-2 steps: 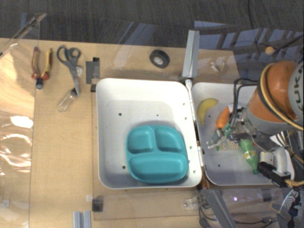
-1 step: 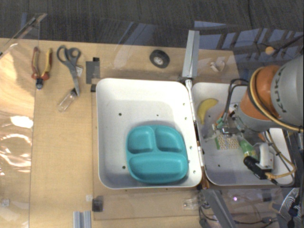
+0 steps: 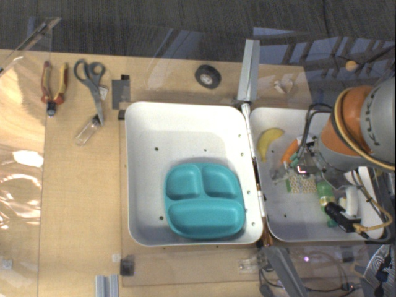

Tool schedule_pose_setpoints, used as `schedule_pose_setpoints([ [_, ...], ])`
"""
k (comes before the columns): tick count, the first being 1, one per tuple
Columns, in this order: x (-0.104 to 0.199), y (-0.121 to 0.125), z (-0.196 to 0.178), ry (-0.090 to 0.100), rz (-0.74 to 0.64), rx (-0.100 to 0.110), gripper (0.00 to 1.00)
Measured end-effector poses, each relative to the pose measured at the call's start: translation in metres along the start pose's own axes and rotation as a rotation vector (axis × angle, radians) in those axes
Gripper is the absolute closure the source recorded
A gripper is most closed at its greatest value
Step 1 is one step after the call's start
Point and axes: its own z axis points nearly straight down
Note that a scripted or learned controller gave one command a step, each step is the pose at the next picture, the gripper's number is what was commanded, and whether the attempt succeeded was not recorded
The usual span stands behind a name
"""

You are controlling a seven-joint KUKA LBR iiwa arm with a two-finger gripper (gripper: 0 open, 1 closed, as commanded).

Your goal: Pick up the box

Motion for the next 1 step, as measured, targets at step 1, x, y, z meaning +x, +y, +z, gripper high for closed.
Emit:
schedule_pose_setpoints([
  [1, -0.0013, 0.0037, -0.0129, -0.006, -0.004, -0.011, 1.00],
])
